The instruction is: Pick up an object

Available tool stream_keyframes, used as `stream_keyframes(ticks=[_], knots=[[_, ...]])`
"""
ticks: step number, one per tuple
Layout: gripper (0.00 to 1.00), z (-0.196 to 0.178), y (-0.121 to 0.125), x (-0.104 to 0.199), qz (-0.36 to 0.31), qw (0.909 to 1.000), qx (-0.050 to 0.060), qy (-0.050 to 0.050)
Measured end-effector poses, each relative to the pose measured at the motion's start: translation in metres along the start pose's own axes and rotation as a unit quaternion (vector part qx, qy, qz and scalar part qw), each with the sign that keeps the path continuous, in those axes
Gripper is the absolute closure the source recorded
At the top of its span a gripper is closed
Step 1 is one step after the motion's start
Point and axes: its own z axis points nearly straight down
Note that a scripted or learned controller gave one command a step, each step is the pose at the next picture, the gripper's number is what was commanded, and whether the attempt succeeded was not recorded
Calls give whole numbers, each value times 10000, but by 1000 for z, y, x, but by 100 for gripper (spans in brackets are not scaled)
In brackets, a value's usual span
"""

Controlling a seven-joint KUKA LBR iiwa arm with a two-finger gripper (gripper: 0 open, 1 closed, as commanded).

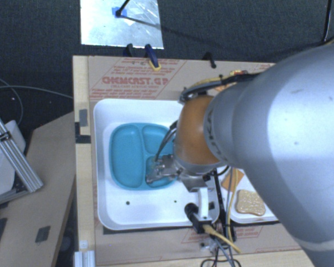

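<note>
A blue divided plate (131, 154) lies in the left white bin (108, 124). My gripper (156, 170) hangs over the plate's right front edge, low and close to it. The big grey arm with its orange band covers the plate's right side. In the right bin a tan, bread-like piece (249, 202) and an orange piece (232, 178) peek out from under the arm.
Both bins rest on a cardboard sheet (133, 79) on the bench. A shiny metal panel (121, 14) lies beyond the bench at the top. Aluminium framing (11, 157) stands at the left. Cables (217, 232) hang from the wrist over the bins' front rim.
</note>
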Motion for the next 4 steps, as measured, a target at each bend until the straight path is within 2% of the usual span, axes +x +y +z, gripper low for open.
stream_keyframes(ticks=[1,2,3,4], knots=[[0,-294,-18,-15,-14,10000,-64,18],[100,-295,-18,-14,-38,10000,4,-6],[100,-291,-19,25,-23,10000,23,-4],[100,-405,-18,-13,15,10000,-39,7]])
